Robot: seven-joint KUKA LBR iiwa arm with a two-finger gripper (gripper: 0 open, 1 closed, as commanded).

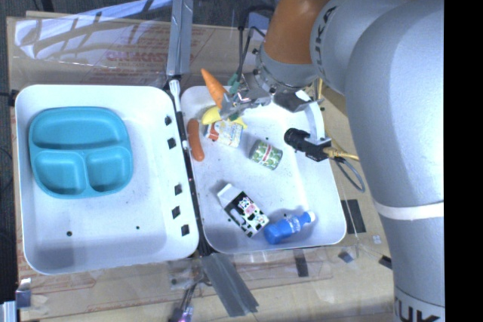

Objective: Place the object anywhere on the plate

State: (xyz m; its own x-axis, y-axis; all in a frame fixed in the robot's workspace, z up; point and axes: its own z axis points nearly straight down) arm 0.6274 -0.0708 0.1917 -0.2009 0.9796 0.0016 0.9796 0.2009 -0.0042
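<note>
Tool (235, 100) sits low over top-left corner of the right bin, among the cluster there; can't tell from this angle if it's apart or together, and nothing visibly between the tips.

L to R:
- Left bin (45, 237): blue plate (79, 150), 3 compartments, in upper-left part. Nothing on it.
- Divider w/ black clips btwn the two bins.
- Right bin (321, 192), left edge: hot dog (195, 140) lying along the wall, roughly vertical.
- Carrot (214, 87) at top-left corner, tilted, tip pointing up-left, just beside tool.
- Banana (210, 115) under/next to tool tips, touching or nearly; can't tell which.
- Small white carton (228, 133) just below tool, beside the banana.
- Cow-print box (244, 210), lower middle, lying diagonal.
- Green can (266, 154) on its side, centre of bin.
- Blue bottle (287, 227) on its side near bottom edge, touching the cow-print box end.
- Arm (362, 72) comes in from right, orange band above wrist.
</note>
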